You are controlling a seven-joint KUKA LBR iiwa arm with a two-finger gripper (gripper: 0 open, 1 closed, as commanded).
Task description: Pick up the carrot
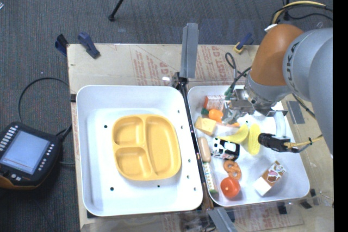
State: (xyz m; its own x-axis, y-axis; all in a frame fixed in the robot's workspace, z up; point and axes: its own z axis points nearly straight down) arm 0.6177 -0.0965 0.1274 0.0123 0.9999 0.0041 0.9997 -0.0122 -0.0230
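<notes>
The carrot (216, 114) is a small orange piece with a green top, lying in the upper left of the right bin (296, 185). It rests between a red-and-white packet (213, 101) and a pale cheese wedge (205, 126). My gripper (232, 111) hangs low over the bin just right of the carrot, close beside it, and its tips are lost among the dark wrist parts. Nothing visible shows the carrot lifted off the bin floor.
The right bin also holds a banana (241, 134), a cow-patterned item (225, 148), a sausage (204, 148), a pretzel (232, 168), a tomato (230, 187) and a small carton (270, 177). A yellow divided plate (145, 146) lies in the left bin (89, 117).
</notes>
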